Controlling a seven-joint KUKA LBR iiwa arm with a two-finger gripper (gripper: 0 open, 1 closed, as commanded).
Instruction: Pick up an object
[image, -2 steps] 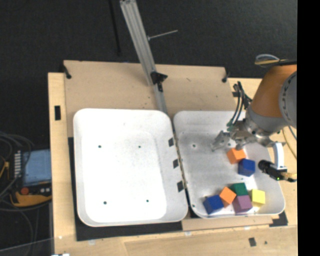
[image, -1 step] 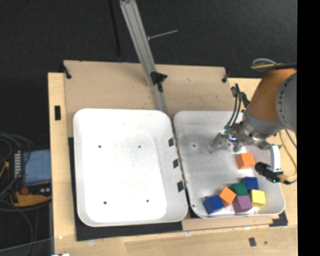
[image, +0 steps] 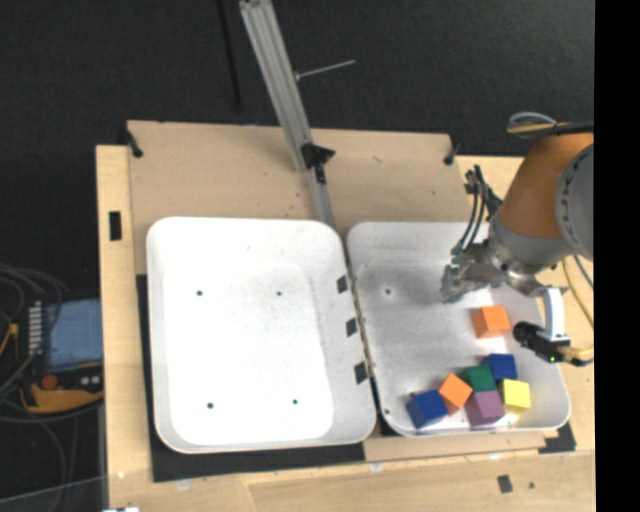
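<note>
Several small blocks lie in the right bin (image: 400, 260). An orange block (image: 491, 320) sits alone toward the right wall. A cluster at the near right corner holds a blue block (image: 426, 408), another orange block (image: 456, 390), a green block (image: 481, 378), a purple block (image: 485, 406), a yellow block (image: 517, 394) and a second blue block (image: 502, 365). My gripper (image: 458, 283) hangs over the bin's middle, up and left of the lone orange block, with nothing seen between its fingers.
The left bin (image: 180, 250) lies beside the right one, joined by dark clips along the shared edge. A slanted metal rail (image: 285, 95) rises behind the bins. Cables and a blue device (image: 72, 335) sit off the bench at left.
</note>
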